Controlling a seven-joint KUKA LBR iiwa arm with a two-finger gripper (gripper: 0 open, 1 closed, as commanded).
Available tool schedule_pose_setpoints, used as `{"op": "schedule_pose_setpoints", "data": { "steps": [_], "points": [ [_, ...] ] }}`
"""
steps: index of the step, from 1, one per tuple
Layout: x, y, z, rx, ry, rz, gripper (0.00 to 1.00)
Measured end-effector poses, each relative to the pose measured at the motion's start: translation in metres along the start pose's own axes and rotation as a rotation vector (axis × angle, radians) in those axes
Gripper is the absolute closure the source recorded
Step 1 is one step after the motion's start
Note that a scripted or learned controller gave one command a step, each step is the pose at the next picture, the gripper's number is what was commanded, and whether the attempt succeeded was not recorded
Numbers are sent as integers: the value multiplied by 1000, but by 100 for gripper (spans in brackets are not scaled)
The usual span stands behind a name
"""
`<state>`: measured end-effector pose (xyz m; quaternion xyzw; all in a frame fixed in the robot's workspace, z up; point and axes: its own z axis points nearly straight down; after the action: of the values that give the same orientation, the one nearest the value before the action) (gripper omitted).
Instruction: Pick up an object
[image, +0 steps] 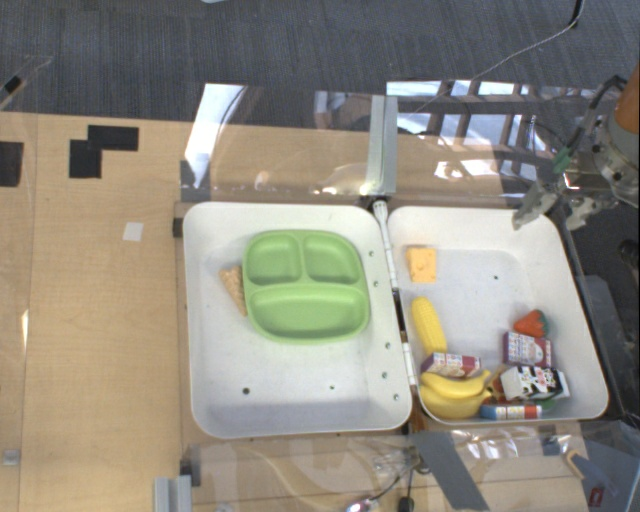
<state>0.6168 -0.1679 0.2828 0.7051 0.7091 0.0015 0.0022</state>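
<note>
Bench: wood-toned, two white bins (300, 415).
Gripper (545, 205): far right, above the right bin's rim; jaw state cannot tell.
Corn cob (428, 325): looks light, stiff plastic, slick; grip mid-length across.

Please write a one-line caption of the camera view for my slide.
Green divided plate in the left bin; toy food fills the right bin, arm's hand above its far corner.

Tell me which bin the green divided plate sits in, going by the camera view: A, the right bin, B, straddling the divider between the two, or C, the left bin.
C: the green divided plate lies wholly inside the left bin, with a cracker-like piece at its left edge, while the corn and banana are in the right bin.
</note>
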Motion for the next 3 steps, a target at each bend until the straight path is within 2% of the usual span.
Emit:
{"op": "schedule_pose_setpoints", "data": {
  "steps": [1, 2, 3],
  "points": [
    [53, -49, 174, 1, 2, -284, 0],
    [71, 46, 187, -2, 1, -356, 0],
    [74, 21, 190, -12, 0, -248, 0]
  ]
}}
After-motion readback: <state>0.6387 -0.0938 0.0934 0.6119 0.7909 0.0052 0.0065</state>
